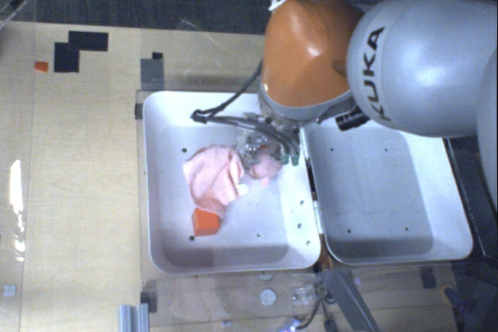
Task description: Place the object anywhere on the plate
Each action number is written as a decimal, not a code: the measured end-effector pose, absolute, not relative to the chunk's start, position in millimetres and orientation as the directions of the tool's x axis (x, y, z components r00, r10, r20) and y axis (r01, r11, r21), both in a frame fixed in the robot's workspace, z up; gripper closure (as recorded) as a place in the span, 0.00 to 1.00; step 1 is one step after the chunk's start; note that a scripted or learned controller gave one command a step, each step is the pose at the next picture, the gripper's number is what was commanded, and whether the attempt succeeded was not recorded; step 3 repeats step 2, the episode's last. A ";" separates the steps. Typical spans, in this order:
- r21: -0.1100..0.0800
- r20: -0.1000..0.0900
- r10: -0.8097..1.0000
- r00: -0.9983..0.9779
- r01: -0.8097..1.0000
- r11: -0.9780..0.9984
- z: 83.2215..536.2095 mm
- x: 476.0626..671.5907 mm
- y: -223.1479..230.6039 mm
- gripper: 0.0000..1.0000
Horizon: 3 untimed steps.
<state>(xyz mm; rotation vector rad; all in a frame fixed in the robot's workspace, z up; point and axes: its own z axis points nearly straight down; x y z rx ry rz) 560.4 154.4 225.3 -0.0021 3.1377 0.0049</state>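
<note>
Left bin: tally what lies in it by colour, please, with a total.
Pink: 1, a crumpled pink cloth under the claw
Orange: 1, a small orange piece at the cloth's lower edge
Total: 2 in the left bin

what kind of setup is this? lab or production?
Likely a lab test bench: a KUKA arm over two shallow white bins on a pale wooden bench, with a pink cloth and orange piece as props.

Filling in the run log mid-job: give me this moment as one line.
arm: over left white bin | pincer: down at crumpled pink cloth | small orange block: beside cloth, untouched | grasp: cannot tell
</note>
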 end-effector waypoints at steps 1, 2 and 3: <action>0.002 0.000 0.000 -1.000 0.000 1.000 221.3 535.2 198.7 1.00; 0.002 -0.001 0.000 -1.000 0.000 1.000 221.9 535.4 198.5 0.00; 0.002 -0.001 0.000 -1.000 0.000 1.000 221.9 535.4 198.5 0.00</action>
